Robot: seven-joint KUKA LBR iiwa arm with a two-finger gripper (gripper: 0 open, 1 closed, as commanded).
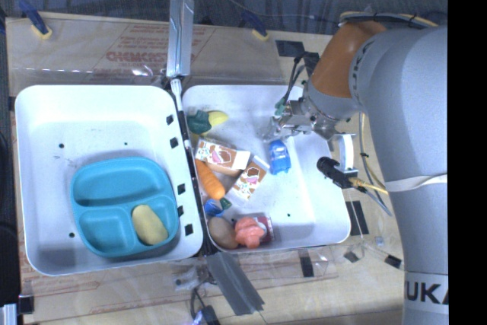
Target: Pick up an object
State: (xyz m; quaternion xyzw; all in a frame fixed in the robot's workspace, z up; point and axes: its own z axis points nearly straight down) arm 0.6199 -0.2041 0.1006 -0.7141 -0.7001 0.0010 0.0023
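My gripper [280, 124] hangs over the upper middle of the right bin [323, 221], at the end of the grey arm with its orange band. A small blue object [279, 157] lies on the bin floor just below the gripper and looks apart from it. Along the bin's left side lie a yellow and green piece [209, 119], a flat printed box [222, 156], an orange carrot [211, 179] and a small printed card [249, 180]. At the front edge sit a brown potato [221, 233] and a pink item [248, 232].
The left bin [46, 125] holds a blue sectioned tray [106, 190] with a yellow oval piece [150, 224] in its lower right section. A metal divider [179, 34] stands between the bins at the back. The arm's body covers the right side.
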